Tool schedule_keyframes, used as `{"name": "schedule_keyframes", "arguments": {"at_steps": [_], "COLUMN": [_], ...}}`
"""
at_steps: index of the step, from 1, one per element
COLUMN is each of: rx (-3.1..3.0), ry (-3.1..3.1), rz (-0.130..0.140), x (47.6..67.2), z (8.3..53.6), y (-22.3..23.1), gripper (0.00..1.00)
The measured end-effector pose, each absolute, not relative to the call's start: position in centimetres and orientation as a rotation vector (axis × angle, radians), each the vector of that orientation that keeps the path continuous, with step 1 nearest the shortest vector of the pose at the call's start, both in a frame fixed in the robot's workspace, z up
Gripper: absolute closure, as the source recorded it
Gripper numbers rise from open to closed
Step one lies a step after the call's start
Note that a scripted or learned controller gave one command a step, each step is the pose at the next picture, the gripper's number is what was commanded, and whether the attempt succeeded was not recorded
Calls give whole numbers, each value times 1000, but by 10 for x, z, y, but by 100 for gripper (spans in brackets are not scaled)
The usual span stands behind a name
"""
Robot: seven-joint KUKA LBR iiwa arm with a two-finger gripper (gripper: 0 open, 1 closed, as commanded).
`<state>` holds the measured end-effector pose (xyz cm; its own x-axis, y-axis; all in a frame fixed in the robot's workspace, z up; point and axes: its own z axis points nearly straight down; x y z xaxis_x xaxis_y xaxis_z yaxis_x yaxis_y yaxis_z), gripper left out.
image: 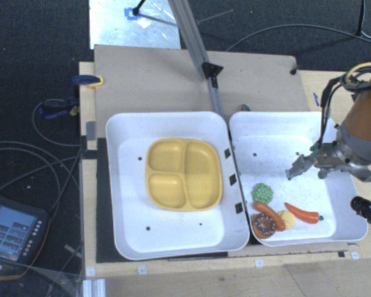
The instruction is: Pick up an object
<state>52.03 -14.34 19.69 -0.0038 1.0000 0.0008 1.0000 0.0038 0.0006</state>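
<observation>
Claw (pixel 295 171) hovering over right bin (pixel 278 135), grip state unclear; broccoli (pixel 263 193), sausage (pixel 269 213), chili (pixel 302 213) below.

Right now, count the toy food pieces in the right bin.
5, clustered at the near left of the right bin: green broccoli, sausage, chocolate donut, small yellow piece, red chili. Some may be hidden.

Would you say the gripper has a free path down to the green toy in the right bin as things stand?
Probably yes. The gripper hangs over the right bin, just up and right of the green toy, with bare white floor between them. The sausage lies close below it.
</observation>
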Motion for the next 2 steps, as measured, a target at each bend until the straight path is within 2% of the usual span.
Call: {"name": "schedule_keyframes", "arguments": {"at_steps": [1,2], "rx": [-2219,-2218], "ry": [-2225,-2219], "rz": [-3,3], "x": [520,510], "z": [197,142], "y": [-143,-140], "gripper": [0,0]}}
